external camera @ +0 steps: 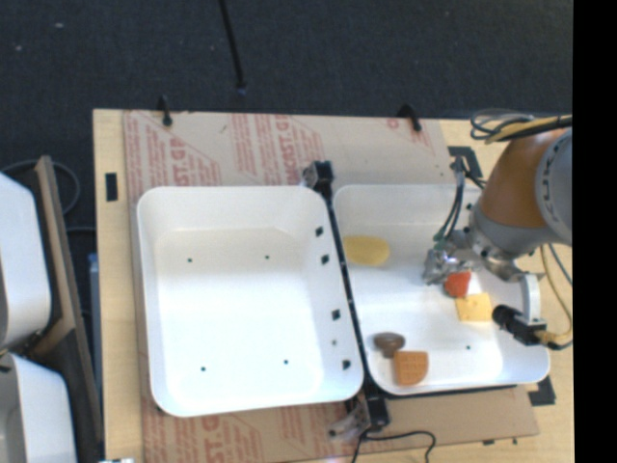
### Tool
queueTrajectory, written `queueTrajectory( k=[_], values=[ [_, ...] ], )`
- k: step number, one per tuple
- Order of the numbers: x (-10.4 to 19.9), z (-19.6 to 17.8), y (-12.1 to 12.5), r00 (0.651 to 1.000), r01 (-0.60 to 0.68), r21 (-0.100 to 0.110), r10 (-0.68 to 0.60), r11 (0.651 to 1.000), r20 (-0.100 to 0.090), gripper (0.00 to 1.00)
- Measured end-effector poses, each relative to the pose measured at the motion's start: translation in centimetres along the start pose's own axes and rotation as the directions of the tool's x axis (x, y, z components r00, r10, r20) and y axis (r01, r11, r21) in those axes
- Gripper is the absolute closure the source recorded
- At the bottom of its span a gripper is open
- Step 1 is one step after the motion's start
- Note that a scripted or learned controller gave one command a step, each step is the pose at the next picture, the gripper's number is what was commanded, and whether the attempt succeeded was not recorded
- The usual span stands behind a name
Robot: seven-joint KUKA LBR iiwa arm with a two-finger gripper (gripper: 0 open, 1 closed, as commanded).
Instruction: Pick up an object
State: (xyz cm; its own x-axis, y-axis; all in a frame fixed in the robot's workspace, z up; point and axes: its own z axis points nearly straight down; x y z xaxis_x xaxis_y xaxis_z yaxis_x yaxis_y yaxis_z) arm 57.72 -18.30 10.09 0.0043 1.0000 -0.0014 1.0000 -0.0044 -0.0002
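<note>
The cardboard (241, 152) under my two bins carries red print running along its top and left borders, but it is too blurred for me to read. My arm (525, 186) comes in from the right of the frame, and my gripper (445, 270) sits low over the right bin (405, 215), toward its right side. A small red object (458, 284) lies right at the gripper's tip; I cannot tell whether it is between my fingers, nor how wide they stand. Just below and right of it is a pale yellow block (473, 308). A flat yellow disc (367, 251) lies near the divider, upper left in this bin. Near the bin's lower edge sit a brown lump (388, 342) and an orange piece (411, 367), touching or almost so. The middle of the right bin is bare white floor. The left bin (241, 302) offers a broad open floor, rimmed on all sides. The surface (111, 287) shows as a narrow tan strip at the left.
</note>
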Motion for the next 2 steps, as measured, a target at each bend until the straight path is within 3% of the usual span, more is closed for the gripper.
queueTrajectory(
  k=[1,2],
  values=[
    [-0.8,0.0,-6.8,1.000,0.001,0.001,-0.001,1.000,-0.001,1.00],
    [7.3,-0.1,-4.4,1.000,0.011,-0.002,-0.011,1.000,-0.003,1.00]
  ],
)
